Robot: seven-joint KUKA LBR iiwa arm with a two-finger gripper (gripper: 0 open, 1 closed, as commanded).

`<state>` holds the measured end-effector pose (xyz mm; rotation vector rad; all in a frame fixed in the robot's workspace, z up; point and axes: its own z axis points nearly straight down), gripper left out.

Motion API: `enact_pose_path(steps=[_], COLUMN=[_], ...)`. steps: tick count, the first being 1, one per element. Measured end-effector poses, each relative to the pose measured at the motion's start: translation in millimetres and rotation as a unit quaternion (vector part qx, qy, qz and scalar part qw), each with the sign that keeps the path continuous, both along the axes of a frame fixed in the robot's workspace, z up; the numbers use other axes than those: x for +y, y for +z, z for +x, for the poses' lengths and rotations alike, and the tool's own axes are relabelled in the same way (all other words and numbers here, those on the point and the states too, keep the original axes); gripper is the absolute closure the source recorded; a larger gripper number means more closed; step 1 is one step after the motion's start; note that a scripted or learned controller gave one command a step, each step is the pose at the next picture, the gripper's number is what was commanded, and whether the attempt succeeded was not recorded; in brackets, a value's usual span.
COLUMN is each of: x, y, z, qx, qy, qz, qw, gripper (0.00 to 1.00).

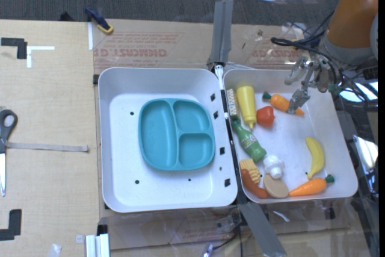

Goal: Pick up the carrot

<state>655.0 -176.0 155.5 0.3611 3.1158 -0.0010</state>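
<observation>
Two toy carrots lie in the right bin (337, 129). A small orange carrot (278, 102) with a green top rests near the bin's back, beside a red toy vegetable (265, 116). A larger carrot (309, 186) lies along the front wall, its green top pointing right. My gripper (296, 108) reaches down from the right into the back of this bin, its tip right at the small carrot's right end. Whether it touches the carrot is unclear.
The right bin also holds a yellow bottle (245, 104), a green bottle (249, 142), a banana (315, 156), a white toy (274, 166) and a tan round piece (277, 188). A teal divided plate (177, 134) lies in the left bin (114, 129). Scissors (5, 129) lie at the far left.
</observation>
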Motion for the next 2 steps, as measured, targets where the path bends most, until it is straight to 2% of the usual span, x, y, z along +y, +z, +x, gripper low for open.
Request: enact_pose_path(steps=[1,2], x=[-36.8,-36.1], y=[-61.7,-49.4], z=[-0.4,1.9], qx=[0.0,-0.004], qy=[-0.004,-0.002], qz=[0.0001,-0.0014], qw=[1.0,1.0], gripper=[0.0,1.0])
